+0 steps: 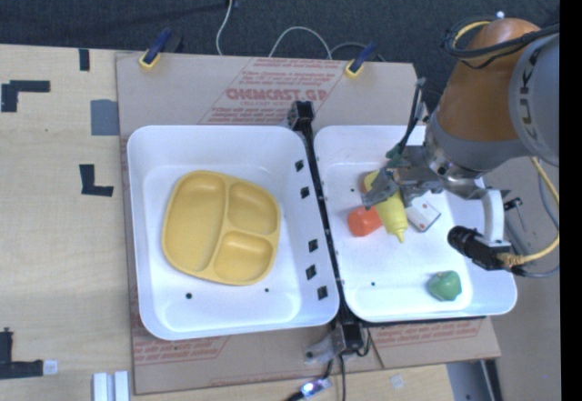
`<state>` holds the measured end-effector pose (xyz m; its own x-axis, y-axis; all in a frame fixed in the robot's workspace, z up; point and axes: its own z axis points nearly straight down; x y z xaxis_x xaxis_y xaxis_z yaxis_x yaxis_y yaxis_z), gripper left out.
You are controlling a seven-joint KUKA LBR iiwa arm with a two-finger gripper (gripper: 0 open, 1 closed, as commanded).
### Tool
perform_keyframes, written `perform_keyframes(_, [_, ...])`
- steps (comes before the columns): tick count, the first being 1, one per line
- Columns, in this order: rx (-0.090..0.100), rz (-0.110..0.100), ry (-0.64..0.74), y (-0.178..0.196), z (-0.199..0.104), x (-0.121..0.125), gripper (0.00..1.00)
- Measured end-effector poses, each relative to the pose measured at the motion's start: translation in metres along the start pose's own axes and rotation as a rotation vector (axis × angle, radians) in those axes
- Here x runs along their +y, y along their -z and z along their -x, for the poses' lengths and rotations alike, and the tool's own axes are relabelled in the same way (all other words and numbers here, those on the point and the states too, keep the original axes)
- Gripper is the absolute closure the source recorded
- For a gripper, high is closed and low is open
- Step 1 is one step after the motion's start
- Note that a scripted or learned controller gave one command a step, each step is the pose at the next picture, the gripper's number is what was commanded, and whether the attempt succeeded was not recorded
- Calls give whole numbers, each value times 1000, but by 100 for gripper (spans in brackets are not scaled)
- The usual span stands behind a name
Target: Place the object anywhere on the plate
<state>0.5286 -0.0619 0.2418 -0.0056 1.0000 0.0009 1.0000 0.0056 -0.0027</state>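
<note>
Low in the frame, one green object (445, 285) lies near the front right corner of the right bin (491, 304). Two white bins sit side by side on the desk (55, 235). One yellow three-compartment plate (220, 227) rests in the left bin (150, 163), with nothing on it. In the right bin I count four items: the green one, one orange-red piece (365, 222), one yellow bottle-shaped object (395, 215) just beside it, and one small white item (424, 215). The arm's jaws (386, 183) hang over the yellow object's upper end; whether they are wide or narrow I cannot tell.
</note>
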Motion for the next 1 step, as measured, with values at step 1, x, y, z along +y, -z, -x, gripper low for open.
perform_keyframes(1, [1, 0, 2, -1, -64, -4, 100])
